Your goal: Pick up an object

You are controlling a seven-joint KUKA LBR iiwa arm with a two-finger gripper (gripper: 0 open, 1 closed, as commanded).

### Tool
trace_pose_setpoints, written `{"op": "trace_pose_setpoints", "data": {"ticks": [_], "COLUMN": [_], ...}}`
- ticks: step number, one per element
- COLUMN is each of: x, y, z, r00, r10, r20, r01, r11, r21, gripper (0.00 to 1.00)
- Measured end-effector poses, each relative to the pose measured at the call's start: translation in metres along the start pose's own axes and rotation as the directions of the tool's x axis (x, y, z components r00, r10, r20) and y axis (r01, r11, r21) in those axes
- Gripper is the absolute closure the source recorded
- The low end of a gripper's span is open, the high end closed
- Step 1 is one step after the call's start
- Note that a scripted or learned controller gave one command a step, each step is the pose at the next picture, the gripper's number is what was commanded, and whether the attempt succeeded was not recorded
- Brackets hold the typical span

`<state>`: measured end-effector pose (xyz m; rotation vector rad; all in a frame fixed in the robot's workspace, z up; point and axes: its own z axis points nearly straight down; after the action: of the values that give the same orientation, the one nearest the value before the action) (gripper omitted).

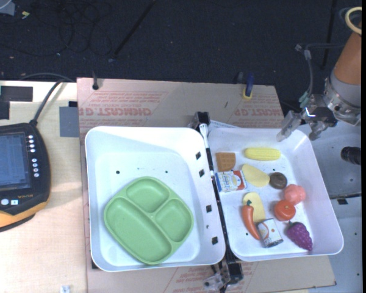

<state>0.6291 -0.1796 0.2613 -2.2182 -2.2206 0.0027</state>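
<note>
The end effector hangs at the upper right of the frame, just above the far right corner of the shallow white right-hand bin, its two grey fingers spread apart with nothing between them. That pose reads as a staging position, open and ready to descend, though no target is yet singled out.

Nearest below it lies the yellow plastic corn cob, set crosswise near the bin's upper wall. Further down the frame the toy foods crowd together: a brown square cracker, a small printed carton, a pale yellow wedge, a dark brown round piece, a pink ball, a red tomato, an orange carrot, a small tin can and a purple grape bunch. The tight packing probably makes clean grasps harder there; the corn sits freer.

The white left-hand bin holds a green divided plastic tray, likely a drop spot. A black tablet rests on the worktop at far left.
</note>
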Motion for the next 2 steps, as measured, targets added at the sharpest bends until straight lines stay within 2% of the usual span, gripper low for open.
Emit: {"op": "trace_pose_setpoints", "data": {"ticks": [1, 2], "x": [0.049, 0.060], "y": [-0.041, -0.066], "z": [0.127, 0.165], "r00": [1.000, 1.000], "r10": [-0.002, 0.001], "r20": [-0.006, 0.001], "r01": [0.002, -0.001], "r11": [1.000, 1.000], "r21": [0.015, -0.002], "gripper": [0.00, 0.00]}}
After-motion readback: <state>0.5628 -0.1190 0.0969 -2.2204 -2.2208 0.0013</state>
